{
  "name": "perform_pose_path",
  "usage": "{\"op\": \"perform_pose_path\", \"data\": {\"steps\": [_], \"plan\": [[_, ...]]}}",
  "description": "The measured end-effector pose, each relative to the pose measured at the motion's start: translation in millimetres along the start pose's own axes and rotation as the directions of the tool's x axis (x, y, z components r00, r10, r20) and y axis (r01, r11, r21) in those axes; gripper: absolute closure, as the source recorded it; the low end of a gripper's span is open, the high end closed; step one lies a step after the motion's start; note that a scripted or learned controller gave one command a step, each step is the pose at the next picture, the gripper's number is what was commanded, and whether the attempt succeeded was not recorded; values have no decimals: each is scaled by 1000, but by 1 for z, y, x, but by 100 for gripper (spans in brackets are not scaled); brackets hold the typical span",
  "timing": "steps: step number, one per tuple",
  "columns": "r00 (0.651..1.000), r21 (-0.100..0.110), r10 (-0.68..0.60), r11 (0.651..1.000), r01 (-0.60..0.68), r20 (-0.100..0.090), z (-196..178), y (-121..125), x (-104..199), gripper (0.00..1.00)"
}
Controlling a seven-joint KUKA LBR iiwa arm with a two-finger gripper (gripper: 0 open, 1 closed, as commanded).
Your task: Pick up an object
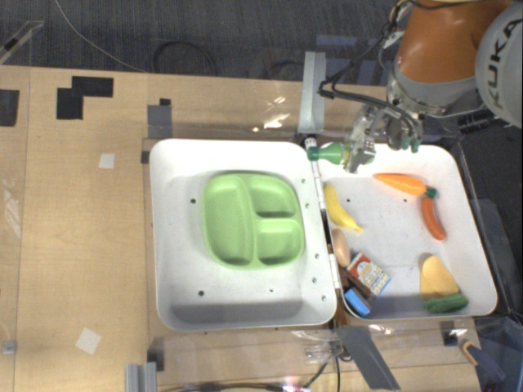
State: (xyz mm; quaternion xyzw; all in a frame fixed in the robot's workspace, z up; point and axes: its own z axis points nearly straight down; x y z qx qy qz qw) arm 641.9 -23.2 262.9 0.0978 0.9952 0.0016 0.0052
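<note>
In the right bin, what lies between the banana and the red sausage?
Bare white bin floor lies between the banana and the red sausage, seen in the camera view.

Open floor is sitting mid right bin (482, 219), between banana (340, 207) and sausage (433, 217). Carrot (402, 184) is blocking the back; box (369, 273) and cheese wedge (437, 277) are crowding the front. Green tray (251, 220) is filling the left bin (176, 243).

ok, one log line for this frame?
gripper over right bin top-left corner | beside green item | jaws state unclear | no grasp visible
</note>
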Motion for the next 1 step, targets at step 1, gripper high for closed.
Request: {"op": "perform_pose_path", "data": {"steps": [1], "plan": [[1000, 1, 7, 1000, -7, -5, 44, 31, 34, 100]]}}
